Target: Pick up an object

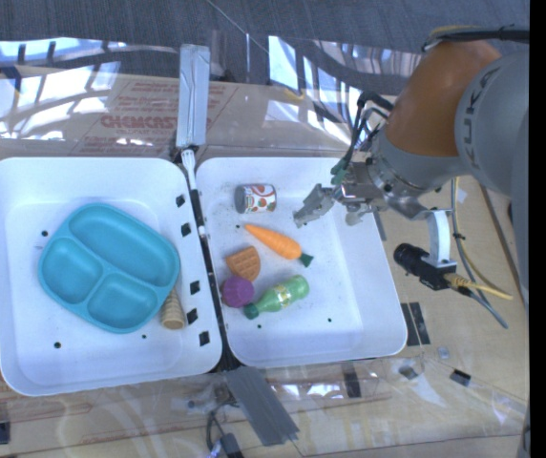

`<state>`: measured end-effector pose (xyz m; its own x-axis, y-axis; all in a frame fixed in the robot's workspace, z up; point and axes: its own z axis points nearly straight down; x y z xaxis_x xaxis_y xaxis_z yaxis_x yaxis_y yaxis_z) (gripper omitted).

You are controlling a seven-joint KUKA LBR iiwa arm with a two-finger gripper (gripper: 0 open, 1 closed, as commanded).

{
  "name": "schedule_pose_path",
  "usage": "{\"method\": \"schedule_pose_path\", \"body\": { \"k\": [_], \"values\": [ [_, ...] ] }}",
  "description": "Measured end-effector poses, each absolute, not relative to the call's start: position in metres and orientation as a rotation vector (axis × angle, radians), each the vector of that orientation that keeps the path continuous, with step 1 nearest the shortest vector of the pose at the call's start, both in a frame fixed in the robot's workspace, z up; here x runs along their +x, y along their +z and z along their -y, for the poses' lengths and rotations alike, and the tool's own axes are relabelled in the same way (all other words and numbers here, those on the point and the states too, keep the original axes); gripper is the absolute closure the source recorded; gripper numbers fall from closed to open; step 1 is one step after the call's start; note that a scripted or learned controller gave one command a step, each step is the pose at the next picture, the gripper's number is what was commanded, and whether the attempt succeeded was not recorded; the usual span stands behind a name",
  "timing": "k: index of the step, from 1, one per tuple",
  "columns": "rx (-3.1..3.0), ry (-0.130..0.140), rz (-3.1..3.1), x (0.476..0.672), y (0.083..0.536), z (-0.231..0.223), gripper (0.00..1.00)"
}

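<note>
While the grey two-finger hand (316,206) hangs over the right shallow white bin (373,299) just up and right of the orange plastic carrot (275,242), I cannot tell whether it is open or closed, and nothing shows held in it. Judged target is that carrot, lying flat and apart from its neighbours; a small printed can (256,197) lies just above-left of it, a tan waffle piece (243,261), purple ball (237,292) and green toy bottle (281,295) just below. Left of the carrot, the other white bin (15,351) bears a blue divided plate (108,266) and a tan cone (173,308), well clear.
</note>
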<state>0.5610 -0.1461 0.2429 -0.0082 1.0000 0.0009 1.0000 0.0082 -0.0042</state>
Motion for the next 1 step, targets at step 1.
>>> {"method": "schedule_pose_path", "body": {
  "k": [1],
  "values": [
    [-2.521, 0.011, 1.860, 0.5644, 0.1408, 0.1257, 0.00]
  ]
}}
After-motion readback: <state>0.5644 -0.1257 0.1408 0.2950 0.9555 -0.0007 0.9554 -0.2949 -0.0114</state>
